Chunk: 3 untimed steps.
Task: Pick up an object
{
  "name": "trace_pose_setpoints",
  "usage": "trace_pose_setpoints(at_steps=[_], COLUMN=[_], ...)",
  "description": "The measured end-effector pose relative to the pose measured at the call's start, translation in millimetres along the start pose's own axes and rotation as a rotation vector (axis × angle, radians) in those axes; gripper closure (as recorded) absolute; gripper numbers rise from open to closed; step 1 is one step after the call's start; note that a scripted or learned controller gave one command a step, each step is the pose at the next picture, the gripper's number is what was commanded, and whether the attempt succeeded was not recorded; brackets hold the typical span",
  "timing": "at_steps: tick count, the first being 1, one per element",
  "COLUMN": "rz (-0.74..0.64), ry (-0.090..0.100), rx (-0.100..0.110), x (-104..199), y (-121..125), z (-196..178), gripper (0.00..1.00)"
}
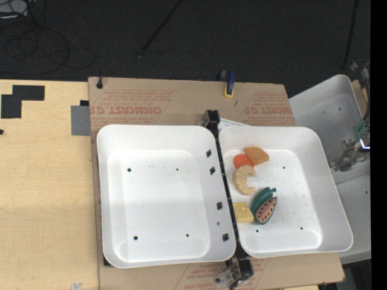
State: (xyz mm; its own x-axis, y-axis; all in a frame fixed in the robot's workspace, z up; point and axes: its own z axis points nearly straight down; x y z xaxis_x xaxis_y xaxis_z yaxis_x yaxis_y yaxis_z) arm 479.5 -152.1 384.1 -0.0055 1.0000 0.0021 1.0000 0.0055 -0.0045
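Observation:
The right bin (314, 234) holds a small cluster of toy food along its left side. An orange-tan piece (257, 155) lies furthest back, with a red-orange piece (242, 161) touching it on the left. Below them lies a curved cream croissant-like piece (245, 180). A yellow block (243, 212) rests against the bin's left wall. Next to it on the right lies a green and orange slice with dark seeds (265, 205).
The left bin (157, 192) sits beside the right one, joined by a black clamp strip (219, 186). Both rest on a cardboard sheet (157, 104) over a wooden bench. A grey metal plate (338, 107) with hardware stands at the right edge.

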Motion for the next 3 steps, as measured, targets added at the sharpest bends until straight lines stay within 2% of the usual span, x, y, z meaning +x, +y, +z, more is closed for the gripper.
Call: trace_pose_setpoints(at_steps=[1, 2, 3], rz=[-0.001, -0.002, -0.003], ry=[-0.001, -0.001, 0.0], rx=[-0.001, -0.005, -0.008], x=[92.5, 202.2, 287.6], y=[-3.1, 40.0, 77.8], z=[8.9, -7.4, -57.3], gripper=[1.0, 1.0, 1.0])
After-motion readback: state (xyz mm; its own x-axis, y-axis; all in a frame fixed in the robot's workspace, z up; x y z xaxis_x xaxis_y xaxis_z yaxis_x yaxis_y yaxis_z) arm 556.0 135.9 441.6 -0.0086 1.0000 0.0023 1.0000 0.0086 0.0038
